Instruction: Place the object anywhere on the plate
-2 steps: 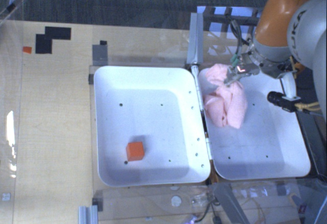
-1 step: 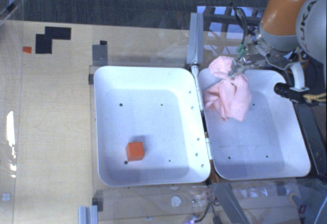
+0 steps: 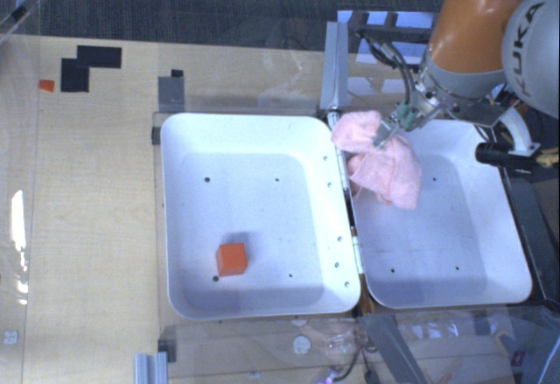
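Pink cloth [image 3: 383, 165] crumpled, long axis slanting upper-left to lower-right; end effector [image 3: 391, 130] pinching its top.

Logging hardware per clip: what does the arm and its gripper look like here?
The arm is grey with a rounded orange section and dark KUKA lettering on its grey shell. Thin cables curve beside the wrist. The gripper is slim, metallic, with a greenish tint near the tip.
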Motion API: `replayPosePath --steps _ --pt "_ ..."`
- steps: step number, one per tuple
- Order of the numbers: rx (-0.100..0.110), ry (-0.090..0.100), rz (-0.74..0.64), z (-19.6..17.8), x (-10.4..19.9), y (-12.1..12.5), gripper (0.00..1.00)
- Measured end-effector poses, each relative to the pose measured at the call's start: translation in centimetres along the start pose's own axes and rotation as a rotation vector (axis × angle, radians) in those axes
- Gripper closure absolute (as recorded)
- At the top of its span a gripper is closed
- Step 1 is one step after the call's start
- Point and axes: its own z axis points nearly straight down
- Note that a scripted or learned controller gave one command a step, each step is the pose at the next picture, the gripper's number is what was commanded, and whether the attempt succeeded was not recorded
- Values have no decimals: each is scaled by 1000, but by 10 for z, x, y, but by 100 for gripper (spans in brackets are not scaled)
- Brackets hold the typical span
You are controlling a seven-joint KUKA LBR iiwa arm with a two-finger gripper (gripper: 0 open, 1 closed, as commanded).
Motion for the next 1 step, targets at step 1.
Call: replayPosePath --steps 1 --pt "0 1 -403 5 46 -4 100"
